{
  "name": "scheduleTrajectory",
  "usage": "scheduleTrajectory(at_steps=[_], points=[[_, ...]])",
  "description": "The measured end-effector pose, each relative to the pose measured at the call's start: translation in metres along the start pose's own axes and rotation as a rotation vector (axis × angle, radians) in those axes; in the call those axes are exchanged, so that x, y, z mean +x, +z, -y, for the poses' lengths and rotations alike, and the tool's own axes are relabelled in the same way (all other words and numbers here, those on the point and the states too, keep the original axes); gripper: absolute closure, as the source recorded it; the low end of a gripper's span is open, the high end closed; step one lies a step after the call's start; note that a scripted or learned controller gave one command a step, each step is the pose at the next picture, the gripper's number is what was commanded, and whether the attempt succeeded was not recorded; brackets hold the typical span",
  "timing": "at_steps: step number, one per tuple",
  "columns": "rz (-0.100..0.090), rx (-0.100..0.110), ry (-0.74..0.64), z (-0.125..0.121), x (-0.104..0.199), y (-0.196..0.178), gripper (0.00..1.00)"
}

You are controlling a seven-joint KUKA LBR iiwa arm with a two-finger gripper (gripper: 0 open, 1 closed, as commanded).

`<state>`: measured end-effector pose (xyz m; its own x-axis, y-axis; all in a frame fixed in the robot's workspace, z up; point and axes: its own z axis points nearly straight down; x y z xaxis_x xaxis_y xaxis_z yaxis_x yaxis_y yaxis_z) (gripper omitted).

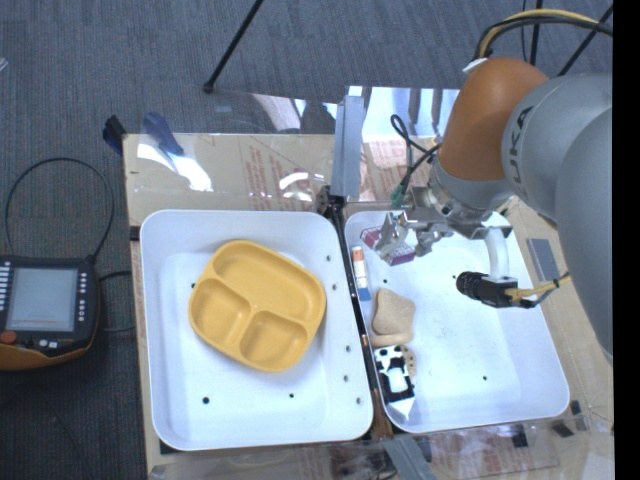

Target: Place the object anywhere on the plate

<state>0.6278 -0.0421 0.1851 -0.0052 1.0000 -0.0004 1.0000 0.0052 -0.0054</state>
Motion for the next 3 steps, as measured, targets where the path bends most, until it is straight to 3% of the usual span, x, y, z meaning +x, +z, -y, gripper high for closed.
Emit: scheduleTrajectory(at_steps=[1,2,3], points=[[-0.002,0.0,-0.001,0.063,0.081,-0.03,1.0],[0.001,0.006,0.002,0.084,0.136,0.003,1.0],[-0.001,-0.003,0.0,0.093,0.206,-0.072,1.0]])
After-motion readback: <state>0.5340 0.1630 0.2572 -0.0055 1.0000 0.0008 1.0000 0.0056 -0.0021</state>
